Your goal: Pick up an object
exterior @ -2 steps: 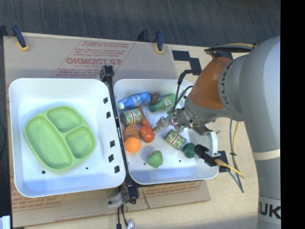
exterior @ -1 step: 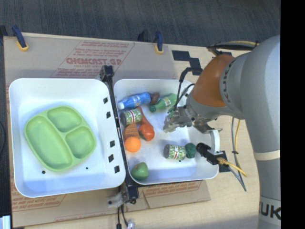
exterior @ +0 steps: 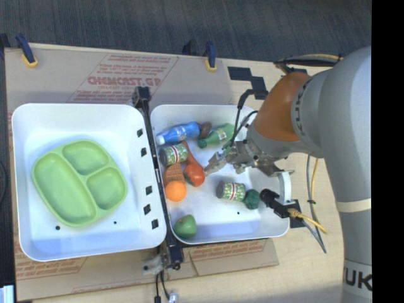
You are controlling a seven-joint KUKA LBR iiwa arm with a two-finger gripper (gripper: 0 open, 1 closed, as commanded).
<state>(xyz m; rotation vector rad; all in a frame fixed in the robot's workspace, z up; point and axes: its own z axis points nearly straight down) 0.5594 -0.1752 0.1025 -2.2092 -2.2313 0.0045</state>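
Note:
My gripper [exterior: 216, 161] hangs over the middle of the right bin [exterior: 271, 231], reaching in from the right below the orange-banded wrist. Just left of it lie a red vegetable [exterior: 194, 174] and a labelled can [exterior: 175, 153]. A blue bottle [exterior: 178, 133] and a green bottle [exterior: 218, 135] rest toward the bin's far side. An orange [exterior: 175, 191] sits by the left wall. A green pepper [exterior: 185, 226] is in the near corner. A small striped can [exterior: 231, 190] and a dark green piece [exterior: 252, 199] lie beneath the arm.
The left bin [exterior: 38, 115] holds a light green divided plate [exterior: 79, 182]. A black divider with clips [exterior: 151, 169] runs between the bins. The arm's grey body [exterior: 334, 125] covers the right bin's right side, and cables [exterior: 309, 223] trail near its front right corner.

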